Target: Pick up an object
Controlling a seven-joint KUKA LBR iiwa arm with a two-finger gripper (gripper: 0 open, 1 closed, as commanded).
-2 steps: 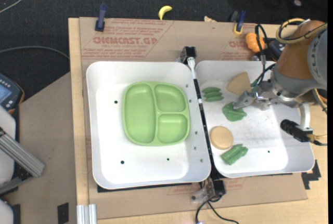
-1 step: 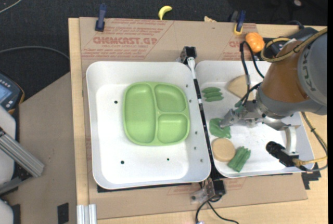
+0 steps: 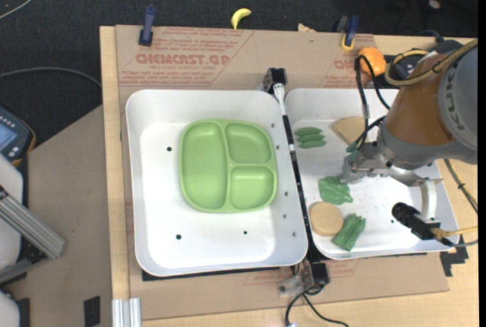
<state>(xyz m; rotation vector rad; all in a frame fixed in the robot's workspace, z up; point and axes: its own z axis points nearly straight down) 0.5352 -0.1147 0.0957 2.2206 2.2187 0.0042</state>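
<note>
The right bin [image 3: 380, 242] holds several small items. A green leafy piece [image 3: 335, 190] lies near its middle, and another green piece [image 3: 310, 137] sits near the divider. A third green piece [image 3: 349, 231] rests at the front beside a tan round disc [image 3: 327, 218]. A tan slice [image 3: 348, 127] lies toward the back. My gripper [image 3: 355, 166] hangs low over the right bin, just up and right of the middle green piece. I see nothing held in it.
The left bin [image 3: 152, 189] carries a green divided plate [image 3: 227, 165]. On the cardboard behind the bins lie a yellow banana toy [image 3: 241, 16] and an orange object [image 3: 371, 60], with blue clamps [image 3: 146, 26] at the back edge. Cables run along the right bin's far side.
</note>
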